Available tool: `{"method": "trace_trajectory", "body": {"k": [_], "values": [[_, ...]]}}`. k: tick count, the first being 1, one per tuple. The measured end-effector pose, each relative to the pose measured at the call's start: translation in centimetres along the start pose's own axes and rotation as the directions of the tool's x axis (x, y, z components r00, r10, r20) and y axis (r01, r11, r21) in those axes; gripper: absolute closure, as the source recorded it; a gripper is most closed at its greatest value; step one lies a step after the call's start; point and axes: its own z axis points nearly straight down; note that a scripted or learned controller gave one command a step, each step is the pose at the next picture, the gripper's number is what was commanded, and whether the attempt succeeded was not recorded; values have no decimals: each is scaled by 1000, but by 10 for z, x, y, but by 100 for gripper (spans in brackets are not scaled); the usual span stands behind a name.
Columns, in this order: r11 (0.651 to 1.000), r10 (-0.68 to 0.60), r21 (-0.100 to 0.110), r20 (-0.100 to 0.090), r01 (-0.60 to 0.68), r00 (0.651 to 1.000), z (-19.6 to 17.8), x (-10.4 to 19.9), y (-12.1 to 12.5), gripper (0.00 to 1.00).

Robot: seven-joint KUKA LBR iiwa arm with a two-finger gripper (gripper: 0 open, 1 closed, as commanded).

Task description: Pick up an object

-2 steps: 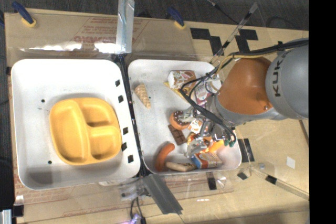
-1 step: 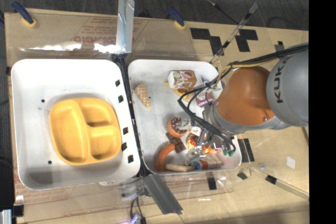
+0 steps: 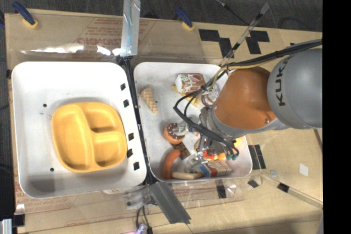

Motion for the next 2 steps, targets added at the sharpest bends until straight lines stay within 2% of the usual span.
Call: {"method": "trace_trajectory", "body": {"k": [1,2], "values": [[991,-135,-7,-9,135,991,5,-122,2,0],[998,-61,-8,-14,61,998,6,-97,-34,0]]}}
